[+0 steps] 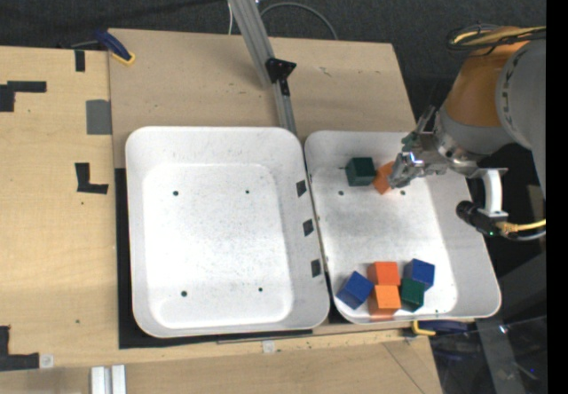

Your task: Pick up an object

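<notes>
The left bin (213,224) offers open floor from wall to wall. In the right bin (390,224), the middle floor lies free between a dark green block (360,170) near the far wall and a tight cluster of blue, orange and green blocks (388,285) along the near wall. A slanted metal pole (253,19) crosses above the bench (177,82) behind the bins.

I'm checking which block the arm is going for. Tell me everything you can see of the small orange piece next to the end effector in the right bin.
The orange piece is a small, plain, solid-looking block, partly covered by the end effector on its right. It sits in the far part of the right bin, tilted rather than square to the walls. A dark green block lies just to its left, close or touching. Whether it is gripped cannot be told.
</notes>
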Motion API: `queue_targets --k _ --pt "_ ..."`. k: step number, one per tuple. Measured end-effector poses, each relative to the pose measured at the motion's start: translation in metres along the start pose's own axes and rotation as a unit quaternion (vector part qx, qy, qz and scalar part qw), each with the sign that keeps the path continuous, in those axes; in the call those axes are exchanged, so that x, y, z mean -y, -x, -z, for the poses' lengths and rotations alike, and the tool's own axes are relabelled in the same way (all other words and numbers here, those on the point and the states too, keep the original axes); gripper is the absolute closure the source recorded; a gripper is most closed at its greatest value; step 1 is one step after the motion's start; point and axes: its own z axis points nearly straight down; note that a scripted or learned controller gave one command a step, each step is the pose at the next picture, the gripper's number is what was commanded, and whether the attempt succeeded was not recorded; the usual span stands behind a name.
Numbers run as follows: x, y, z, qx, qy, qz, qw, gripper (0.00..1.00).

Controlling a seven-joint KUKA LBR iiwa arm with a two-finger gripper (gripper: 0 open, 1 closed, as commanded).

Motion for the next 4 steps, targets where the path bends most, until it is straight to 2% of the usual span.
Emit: queue_targets --k 1,2,4 --pt "-0.005 0.004 0.062 0.0 0.001 0.0 1.0 1.0" --pt "-0.005 0.004 0.066 0.0 -0.002 0.0 1.0 1.0" --pt "0.037 -0.11 0.061 -0.001 -0.003 0.003 1.0 1.0"
